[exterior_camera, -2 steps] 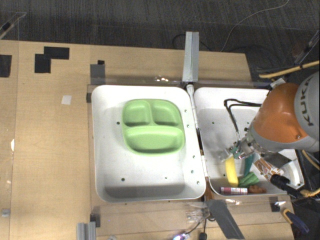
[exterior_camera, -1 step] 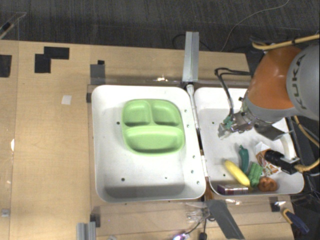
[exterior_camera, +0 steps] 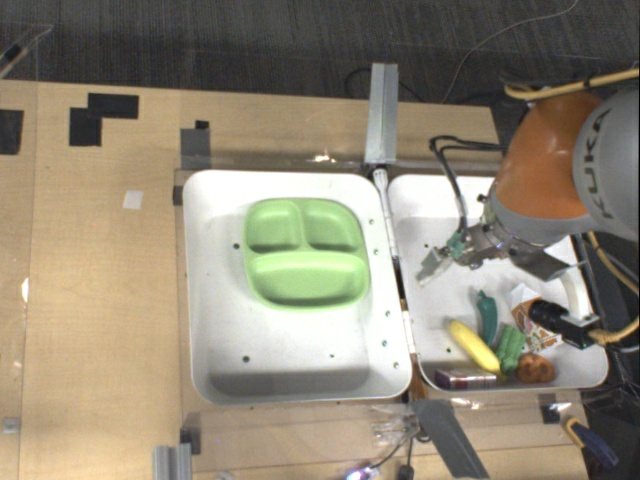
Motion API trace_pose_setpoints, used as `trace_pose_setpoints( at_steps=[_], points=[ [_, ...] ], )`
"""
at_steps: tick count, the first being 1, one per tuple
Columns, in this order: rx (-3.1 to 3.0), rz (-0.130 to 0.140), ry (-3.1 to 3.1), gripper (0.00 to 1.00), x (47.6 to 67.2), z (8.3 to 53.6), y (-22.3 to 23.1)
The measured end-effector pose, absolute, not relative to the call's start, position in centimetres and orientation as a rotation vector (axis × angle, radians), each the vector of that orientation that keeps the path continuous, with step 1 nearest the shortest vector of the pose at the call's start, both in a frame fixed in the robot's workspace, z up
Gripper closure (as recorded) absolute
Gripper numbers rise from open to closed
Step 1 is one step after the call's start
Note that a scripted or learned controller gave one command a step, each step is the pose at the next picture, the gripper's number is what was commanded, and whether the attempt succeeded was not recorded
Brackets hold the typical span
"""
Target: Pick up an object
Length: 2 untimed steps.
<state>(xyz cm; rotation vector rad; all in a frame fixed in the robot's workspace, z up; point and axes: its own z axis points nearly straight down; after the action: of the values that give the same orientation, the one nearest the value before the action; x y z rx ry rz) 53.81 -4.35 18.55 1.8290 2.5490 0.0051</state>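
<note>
My gripper hangs over the left-middle of the right bin, pointing down and to the left. Nothing shows between its tips. Below and to its right, along the bin's front, lie a yellow banana, a teal pepper-like piece, a green piece, a brown round piece and a dark purple stick. The banana is the closest of these to the gripper, about a hand's width away. A crumpled white wrapper lies under the wrist.
The left bin holds a green divided plate near its centre. A metal post stands behind the wall between the bins. The arm's orange band reaches over the right bin's back right.
</note>
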Motion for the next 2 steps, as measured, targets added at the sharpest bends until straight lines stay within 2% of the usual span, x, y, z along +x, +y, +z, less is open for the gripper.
trace_pose_setpoints(
  at_steps=[1, 2],
  points=[
    [1.824, 0.005, 2.552, 0.00, 48.9, 9.5, -10.1],
    [1.821, 0.013, 2.552, 1.00, 49.1, 10.6, -9.9]
  ],
)
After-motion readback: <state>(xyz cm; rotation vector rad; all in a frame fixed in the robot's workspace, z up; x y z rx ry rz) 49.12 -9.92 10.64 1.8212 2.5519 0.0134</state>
